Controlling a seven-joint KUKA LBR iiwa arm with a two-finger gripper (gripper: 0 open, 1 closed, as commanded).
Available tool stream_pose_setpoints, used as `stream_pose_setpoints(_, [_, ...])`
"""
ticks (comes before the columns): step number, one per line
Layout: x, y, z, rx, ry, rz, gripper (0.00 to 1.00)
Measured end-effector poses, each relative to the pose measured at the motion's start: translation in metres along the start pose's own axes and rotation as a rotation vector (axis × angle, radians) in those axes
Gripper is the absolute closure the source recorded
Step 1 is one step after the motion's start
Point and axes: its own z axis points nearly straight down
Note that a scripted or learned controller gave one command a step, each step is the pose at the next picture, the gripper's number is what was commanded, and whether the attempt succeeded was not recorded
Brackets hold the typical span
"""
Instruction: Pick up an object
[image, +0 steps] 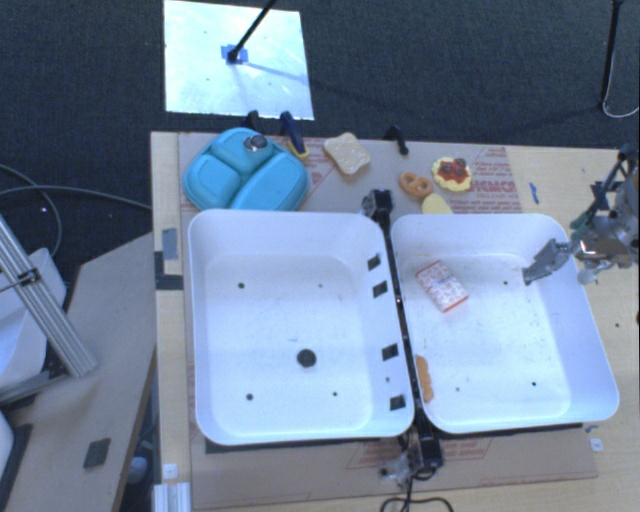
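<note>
from my seat i see the grey two-finger gripper at the right rim of the right shallow white bin, with most of the arm cut off by the frame edge. one dark finger pokes out over the bin's upper right corner, pointing left and down; i cannot tell whether the pincer is apart or together, and i see nothing between its tips. it looks to be above the bin floor, touching nothing i can make out.

the left shallow white bin has a small dark round disc on its floor, low and near the middle. behind the left bin, on the brown cardboard bench top, sits a blue plastic divided plate.

in the right bin lies the small red-and-white patterned rectangular packet, flat, tilted, in the upper left part of the floor, well apart from the gripper. a small orange-brown piece rests against that bin's left wall, partly hidden by the rim.

behind the bins i see a toy bread slice, a toy pretzel, a round red-and-yellow toy pastry and a pale yellow piece half hidden by the right bin's rim.
</note>
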Motion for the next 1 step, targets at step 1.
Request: stream_pose_setpoints(1, [-0.0307,-0.0574,0.1292,0.014,0.003,0.007,0.00])
